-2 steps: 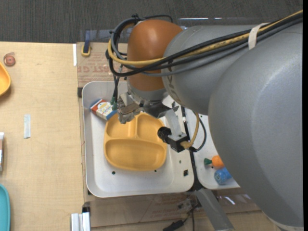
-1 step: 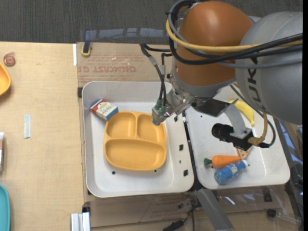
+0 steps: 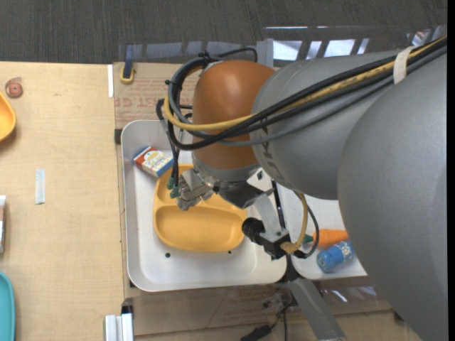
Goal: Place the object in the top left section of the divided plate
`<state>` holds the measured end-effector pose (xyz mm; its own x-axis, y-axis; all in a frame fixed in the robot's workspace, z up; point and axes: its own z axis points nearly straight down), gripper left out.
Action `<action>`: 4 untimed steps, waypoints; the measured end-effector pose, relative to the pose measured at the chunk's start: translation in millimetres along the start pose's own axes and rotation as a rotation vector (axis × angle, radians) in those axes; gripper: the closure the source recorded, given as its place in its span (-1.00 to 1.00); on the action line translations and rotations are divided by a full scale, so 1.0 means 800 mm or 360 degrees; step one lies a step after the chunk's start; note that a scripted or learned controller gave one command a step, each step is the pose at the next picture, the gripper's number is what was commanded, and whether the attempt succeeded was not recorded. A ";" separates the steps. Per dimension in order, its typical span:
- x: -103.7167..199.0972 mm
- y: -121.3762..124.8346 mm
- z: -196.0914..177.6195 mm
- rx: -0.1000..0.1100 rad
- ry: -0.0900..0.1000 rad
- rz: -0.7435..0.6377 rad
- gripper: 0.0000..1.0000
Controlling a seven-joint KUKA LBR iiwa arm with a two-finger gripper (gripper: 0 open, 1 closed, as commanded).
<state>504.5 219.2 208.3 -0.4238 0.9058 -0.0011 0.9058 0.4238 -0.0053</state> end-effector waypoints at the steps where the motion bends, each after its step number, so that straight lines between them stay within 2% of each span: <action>1: -0.033 0.070 0.075 -0.0002 0.0000 0.0134 1.00; 2: -0.051 -0.055 -0.109 -0.0004 -0.0001 0.0241 1.00; 3: -0.025 0.038 -0.029 -0.0002 -0.0001 0.0161 1.00; 4: -0.007 -0.036 -0.106 -0.0005 -0.0001 -0.0251 1.00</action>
<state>481.4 202.1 293.5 -0.5605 0.8281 -0.0013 0.8281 0.5605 -0.0024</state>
